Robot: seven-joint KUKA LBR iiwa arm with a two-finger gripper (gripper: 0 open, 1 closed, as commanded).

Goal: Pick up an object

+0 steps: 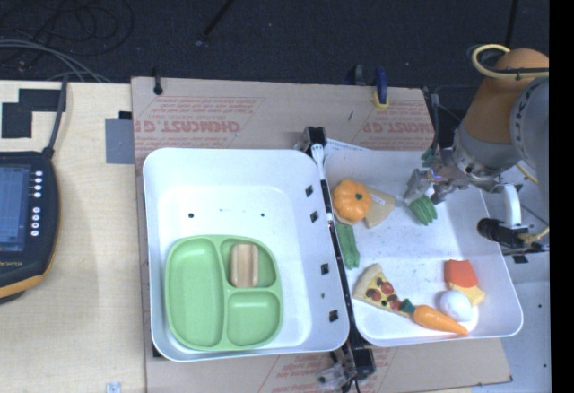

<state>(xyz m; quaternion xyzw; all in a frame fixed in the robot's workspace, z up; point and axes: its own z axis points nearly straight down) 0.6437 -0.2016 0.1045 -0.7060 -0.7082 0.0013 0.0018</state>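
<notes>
**Tool down in the right bin, right at a small green piece**

Here's the tool (429, 191), low in the upper part of the right bin (508, 315), with the grey arm (502, 126) and its orange band coming in from the right. Its tips sit right at a small green toy (423, 210), touching it or just above it, and from this angle I cannot tell whether the tool is open or closed, or whether it has that piece at all.

Just to the left, an orange pumpkin (352, 200) rests near the bin's left wall, with a pale wedge (380, 210) tucked against its right side. Below the pumpkin, a long dark green vegetable (347, 244) lies along the divider between the bins.

Moving down, a pizza slice (379, 289) lies near the front, and a carrot (434, 318) is just beside its right tip. A white egg-like piece (455, 302) touches the carrot, with a red and yellow item (462, 276) right above it.

Over in the left bin (179, 176), a green divided plate (223, 293) sits in the front half, and a tan block (242, 264) stands in its upper right compartment.

Out on the worktop (90, 310) at far left, a black handheld pendant (22, 221) with a screen.
</notes>
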